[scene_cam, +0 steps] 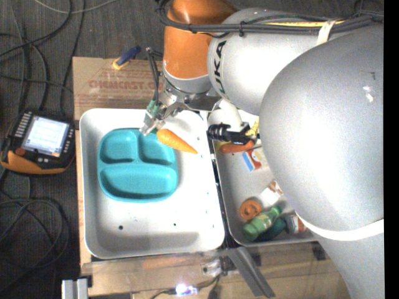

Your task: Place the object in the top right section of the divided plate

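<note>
Carrot (177, 141) lies in the left bin (93, 229), thick end resting on the upper right rim of the turquoise divided plate (138, 164), tip pointing toward the lower right of the frame. Gripper (151, 122) hovers just up-left of the thick end over the top right section; whether its fingers are apart is unclear, and nothing shows between them.

Faded red lettering, perhaps "CHEMCAST", on cardboard sheet (112, 86), "KA" of KUKA on arm (217, 58)

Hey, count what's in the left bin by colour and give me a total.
Teal: 1, the plate
Orange: 1, the carrot, lying over the plate's top right edge
Total: 2
</note>
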